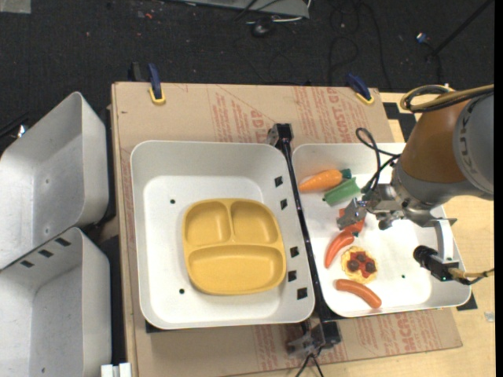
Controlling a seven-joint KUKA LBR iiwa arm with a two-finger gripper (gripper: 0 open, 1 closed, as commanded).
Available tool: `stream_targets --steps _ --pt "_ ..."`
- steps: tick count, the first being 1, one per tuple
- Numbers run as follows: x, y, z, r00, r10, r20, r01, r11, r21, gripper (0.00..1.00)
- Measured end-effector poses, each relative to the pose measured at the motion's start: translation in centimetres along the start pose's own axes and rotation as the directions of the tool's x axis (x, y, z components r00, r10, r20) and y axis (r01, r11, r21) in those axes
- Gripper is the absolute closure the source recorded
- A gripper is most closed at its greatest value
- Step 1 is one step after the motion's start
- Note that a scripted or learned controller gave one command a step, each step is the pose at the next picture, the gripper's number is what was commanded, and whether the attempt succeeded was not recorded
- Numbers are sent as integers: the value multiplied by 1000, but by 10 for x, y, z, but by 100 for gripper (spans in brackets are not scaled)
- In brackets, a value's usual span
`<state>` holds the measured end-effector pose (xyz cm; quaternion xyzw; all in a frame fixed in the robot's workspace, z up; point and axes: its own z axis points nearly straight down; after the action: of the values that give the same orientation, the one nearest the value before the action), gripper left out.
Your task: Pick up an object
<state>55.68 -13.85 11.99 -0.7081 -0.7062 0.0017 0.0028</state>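
The right bin [409,293] holds several toy foods. An orange carrot [321,181] with a green top lies near the bin's far left corner, and a green piece [342,194] sits just in front of it. A red chili [338,247] lies slanted at the bin's left side, beside a small round pizza [360,264] with dark red toppings. A reddish sausage [357,292] rests near the front wall. My gripper [352,213] hangs over the upper end of the red chili, right below the green piece. Nothing shows as held between its tips.
The left bin [157,289] carries a yellow divided plate [233,246] at its middle. The arm's orange band and grey wrist cover the right bin's far right part. Two more white bins [47,210] stand off the bench at the left.
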Motion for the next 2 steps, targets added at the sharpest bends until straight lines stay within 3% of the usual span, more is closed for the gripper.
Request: stream_targets --steps 1,2 --pt "0 2 -14 1000 0 2 0 1000 -8 100" --pt "-3 9 -76 1000 -5 3 5 1000 -13 100"
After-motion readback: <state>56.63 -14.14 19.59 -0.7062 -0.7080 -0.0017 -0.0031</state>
